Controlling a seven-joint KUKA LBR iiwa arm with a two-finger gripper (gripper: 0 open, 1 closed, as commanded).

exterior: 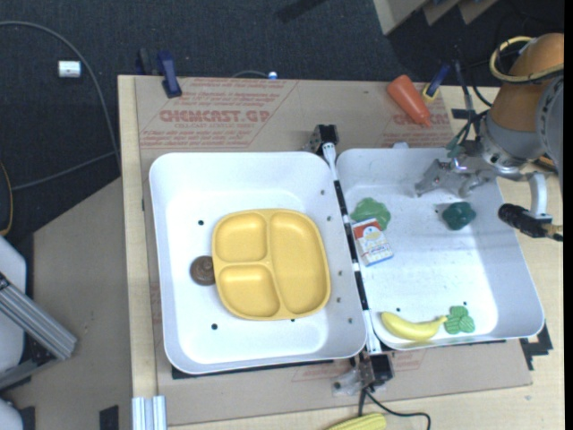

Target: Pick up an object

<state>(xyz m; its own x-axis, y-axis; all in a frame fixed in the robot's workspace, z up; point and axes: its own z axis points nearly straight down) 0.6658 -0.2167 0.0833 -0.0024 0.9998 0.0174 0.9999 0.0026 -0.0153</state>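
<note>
— Dark carpet lies around the bench, and on the bench stand two white bins side by side. What is inside them?

— In the left bin (170,240) there is a yellow divided plate (269,264) and, touching its left edge, a small brown round thing (202,270). In the right bin (510,276) I see a green leafy toy (370,211) near the divider, a small red-and-white carton (372,242) just below it, a banana (412,327) with a small green piece (460,322) beside it at the near edge — and a dark green object (459,215) near the far right side.

— And the arm?

— It reaches in from the right. The gripper (445,179) hangs over the far part of the right bin, its fingers spread apart, nothing between them. The dark green object is just beside it, a little nearer to the camera.

— So which step is this?

— I judge it is the approach; no object is picked yet. The nearest candidate is the dark green object. The next move, I think, needs the gripper to come over it, go down with the fingers on both sides, and then close.
</note>
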